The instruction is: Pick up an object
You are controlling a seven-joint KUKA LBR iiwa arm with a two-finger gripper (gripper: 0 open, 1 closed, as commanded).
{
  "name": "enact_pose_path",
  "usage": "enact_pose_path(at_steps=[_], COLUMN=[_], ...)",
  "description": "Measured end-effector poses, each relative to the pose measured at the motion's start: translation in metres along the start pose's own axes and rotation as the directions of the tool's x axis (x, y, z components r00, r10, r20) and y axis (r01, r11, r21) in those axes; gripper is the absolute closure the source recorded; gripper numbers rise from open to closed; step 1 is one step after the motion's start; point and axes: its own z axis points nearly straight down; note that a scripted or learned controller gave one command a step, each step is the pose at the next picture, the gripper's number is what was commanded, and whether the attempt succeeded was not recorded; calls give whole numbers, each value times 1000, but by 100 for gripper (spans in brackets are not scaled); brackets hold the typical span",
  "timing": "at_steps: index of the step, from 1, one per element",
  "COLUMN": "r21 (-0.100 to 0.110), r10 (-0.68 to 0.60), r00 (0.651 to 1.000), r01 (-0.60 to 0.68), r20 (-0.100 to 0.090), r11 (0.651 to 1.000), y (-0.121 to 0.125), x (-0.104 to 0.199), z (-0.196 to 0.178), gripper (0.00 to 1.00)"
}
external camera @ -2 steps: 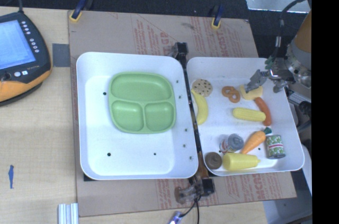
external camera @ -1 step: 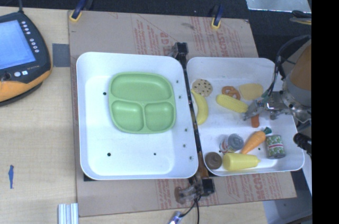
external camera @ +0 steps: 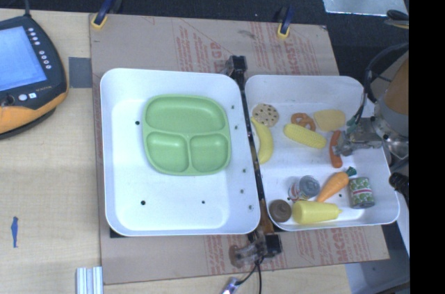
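The right bin (external camera: 316, 85) holds several toy foods: a cookie (external camera: 265, 114), a banana (external camera: 263, 140), a pretzel (external camera: 302, 121), a pale yellow slice (external camera: 329, 119), a corn cob (external camera: 304, 136), a red sausage (external camera: 335, 149), a carrot (external camera: 332, 185), a small tin (external camera: 304, 187), a green can (external camera: 360, 192), a brown disc (external camera: 280, 210) and a long yellow piece (external camera: 316, 212). My gripper (external camera: 358, 136) hangs at this bin's right side, just right of the red sausage. The arm's grey body partly hides it. Nothing visibly sits in it.
The left bin (external camera: 118, 160) carries a green divided plate (external camera: 186, 134). A teach pendant (external camera: 24, 77) lies on the bench at far left. Clamps (external camera: 284, 20) pin the brown board at the back. The bins' shared rim (external camera: 248, 147) runs between them.
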Motion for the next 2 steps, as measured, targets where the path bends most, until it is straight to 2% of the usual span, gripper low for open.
enact_pose_path(at_steps=[1,2], r21=[-5,-4], r10=[5,5], r00=[1000,1000], r01=[-5,-5], r20=[-2,-3], r11=[1000,1000], y=[55,55], x=[1,1], z=[-100,-99], gripper=[100,0])
